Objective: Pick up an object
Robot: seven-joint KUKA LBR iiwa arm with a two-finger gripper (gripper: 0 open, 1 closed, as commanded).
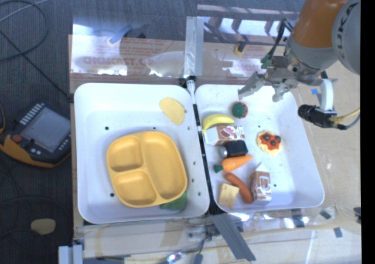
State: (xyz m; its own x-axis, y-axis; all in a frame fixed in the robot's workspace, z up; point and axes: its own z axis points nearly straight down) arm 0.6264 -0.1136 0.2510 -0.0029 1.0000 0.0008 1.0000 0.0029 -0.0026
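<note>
Eyeing the bins: right bin point(304, 157) holds all the small toy food, left bin point(88, 139) has a yellow divided plate point(146, 167).
Gripper point(265, 88): hangs over the right bin's far edge, fingers spread apart, nothing between them.
Banana point(217, 121): by the divider, looks light, hard, slick; pinch across the middle.
Green ball point(239, 109): nearest, just below the gripper; small, round, probably rolls, so grab dead centre.
</note>
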